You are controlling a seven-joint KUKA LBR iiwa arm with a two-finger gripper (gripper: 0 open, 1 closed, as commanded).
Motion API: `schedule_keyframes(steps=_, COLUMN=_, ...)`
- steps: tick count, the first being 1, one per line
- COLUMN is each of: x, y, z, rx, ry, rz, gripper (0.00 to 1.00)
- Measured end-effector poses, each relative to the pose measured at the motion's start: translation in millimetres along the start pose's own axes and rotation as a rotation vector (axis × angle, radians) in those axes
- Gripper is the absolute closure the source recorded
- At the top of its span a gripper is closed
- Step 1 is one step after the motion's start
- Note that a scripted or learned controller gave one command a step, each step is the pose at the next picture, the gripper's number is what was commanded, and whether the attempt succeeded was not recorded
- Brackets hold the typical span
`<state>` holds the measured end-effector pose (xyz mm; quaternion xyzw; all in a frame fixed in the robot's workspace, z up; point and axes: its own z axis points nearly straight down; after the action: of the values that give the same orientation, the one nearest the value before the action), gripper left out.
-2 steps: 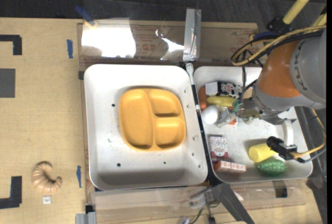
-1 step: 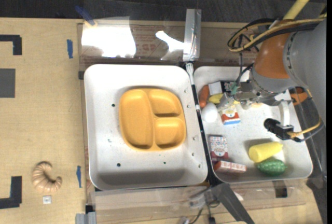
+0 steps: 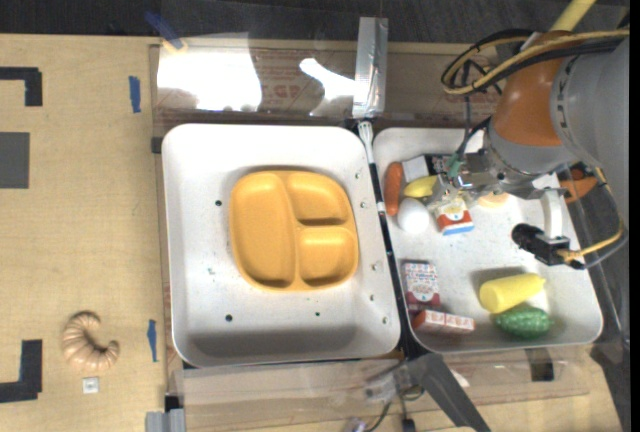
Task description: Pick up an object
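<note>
My gripper (image 3: 456,184) reaches down into the upper left part of the right bin (image 3: 580,320). Directly beneath it stands a small white carton (image 3: 455,218) with red and blue print. A yellow piece (image 3: 421,186), an orange carrot-like piece (image 3: 394,182) and a white egg (image 3: 412,216) lie just to its left. Lower in the bin lie a red-and-white packet (image 3: 421,282), a flat red box (image 3: 443,321), a yellow item (image 3: 512,291) and a green item (image 3: 523,322). The arm hides what is under the gripper.
The left bin (image 3: 190,170) holds a yellow divided plate (image 3: 294,227). A black part with a cable (image 3: 541,243) hangs over the right bin's right side. A tan croissant-like toy (image 3: 90,340) lies on the bench at the far left.
</note>
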<state>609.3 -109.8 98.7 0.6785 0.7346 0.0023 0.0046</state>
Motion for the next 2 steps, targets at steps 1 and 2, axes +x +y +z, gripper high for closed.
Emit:
schedule_keyframes(steps=1, x=-7, y=19, z=14, rx=0.070, ry=0.019, rz=0.164, gripper=1.00)
schedule_keyframes(steps=2, x=64, y=55, z=-91, rx=0.000, ry=0.004, rz=0.157, gripper=1.00)
